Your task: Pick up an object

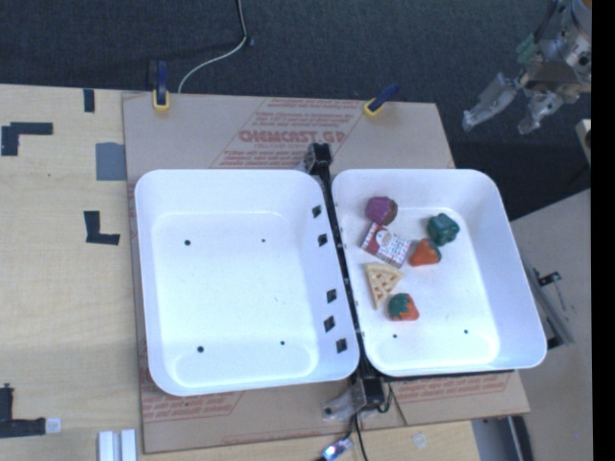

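Camera view puts our gripper (507,111) up at the far right corner, high above the dark floor and well outside both bins, its two fingers spread wide with nothing between them. From there we judge the whole descent is yet to come, and the risks lie in where it lands. The candidates sit bunched in the right bin (480,349): a purple toy (381,208), a red-and-white packet (385,246), a green toy (443,227), an orange-red piece (425,253), a yellow wedge (382,282) and a strawberry-like piece (403,307). The packet touches or nearly touches the purple toy and the orange-red piece, so we think a finger could come down on a neighbour, pushing things aside instead of closing round one. The wedge lies just beside the divider (332,257) between the bins, where a finger could strike the rim. The green toy and the strawberry-like piece have more bare floor around them. Toward the near right corner the bin offers free room, and the left bin (173,286) gives broad space for carrying over.
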